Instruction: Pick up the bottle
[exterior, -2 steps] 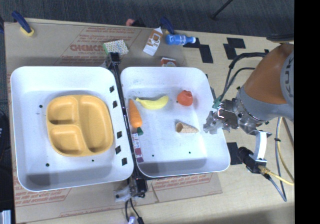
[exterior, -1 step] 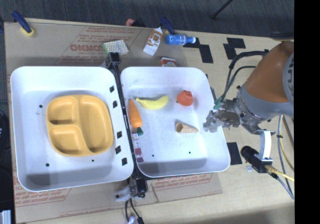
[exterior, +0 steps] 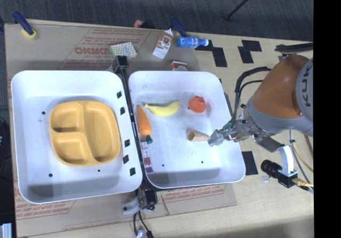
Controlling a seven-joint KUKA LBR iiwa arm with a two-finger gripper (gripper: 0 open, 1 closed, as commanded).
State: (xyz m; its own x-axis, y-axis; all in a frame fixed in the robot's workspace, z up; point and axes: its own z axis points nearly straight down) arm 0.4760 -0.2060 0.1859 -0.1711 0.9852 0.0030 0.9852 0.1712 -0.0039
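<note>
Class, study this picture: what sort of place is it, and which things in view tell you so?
Probably a robotics lab test bench: a robot arm reaches over two white bins, toy food such as a banana lies inside, and clamps pin cardboard to the bench.

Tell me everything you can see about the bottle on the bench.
The bottle is small, looks like plastic, with a bright blue body and a paler, clear-looking neck end pointing toward the view's right. It lies on its side on the bench's cardboard surface, outside both bins, just beyond the far rim of the right bin. A small white and orange carton lies close beside its base; whether they touch is unclear. The tool is far from it, low over the right bin.
</note>
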